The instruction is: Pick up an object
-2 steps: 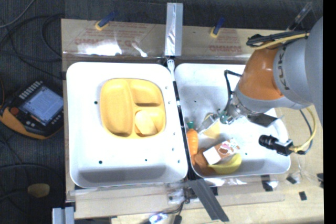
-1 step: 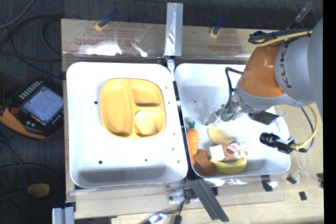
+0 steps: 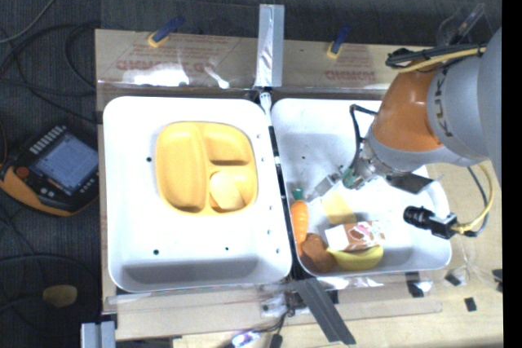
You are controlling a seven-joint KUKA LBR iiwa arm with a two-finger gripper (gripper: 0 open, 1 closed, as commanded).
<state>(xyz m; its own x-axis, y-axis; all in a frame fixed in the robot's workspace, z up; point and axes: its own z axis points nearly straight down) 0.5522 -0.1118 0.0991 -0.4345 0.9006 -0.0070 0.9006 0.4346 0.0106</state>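
Gripper (image 3: pixel 329 185) hangs in the right bin (image 3: pixel 318 130), finger state cannot be told. Carrot (image 3: pixel 299 221) at its 7 o'clock.

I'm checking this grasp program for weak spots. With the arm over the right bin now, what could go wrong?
1. The carrot, brown item, banana and packet crowd the right bin's near corner, so the gripper might nudge or catch a neighbour.
2. The carrot hugs the bin's wall, leaving little finger room.
3. The cable looping beside the wrist could snag.
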